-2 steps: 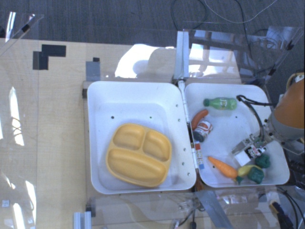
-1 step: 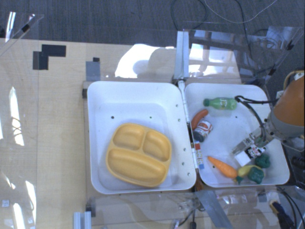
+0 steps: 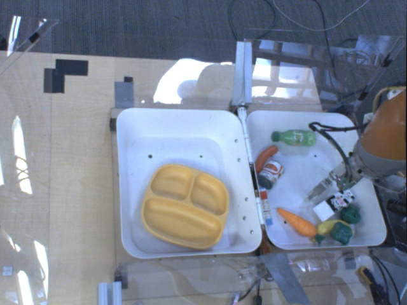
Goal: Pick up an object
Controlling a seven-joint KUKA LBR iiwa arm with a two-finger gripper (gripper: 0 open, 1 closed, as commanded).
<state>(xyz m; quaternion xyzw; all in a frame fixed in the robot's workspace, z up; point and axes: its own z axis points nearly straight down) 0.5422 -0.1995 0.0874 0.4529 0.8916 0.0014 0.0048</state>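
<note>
Just beside the fingers (image 3: 327, 189), a small white block (image 3: 323, 211) lies free; their state seems spread, though blurred.

Pale wooden bench (image 3: 57, 189) against dark grey carpet (image 3: 127, 8).

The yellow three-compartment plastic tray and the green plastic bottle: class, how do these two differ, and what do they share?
The yellow three-compartment plastic tray lies in the left white bin; the green plastic bottle lies in the right white bin. The tray is far larger than the bottle. The tray is broad, flat and open; the bottle is slim and rounded, lying on its side. Both rest untouched on a bin floor.
</note>
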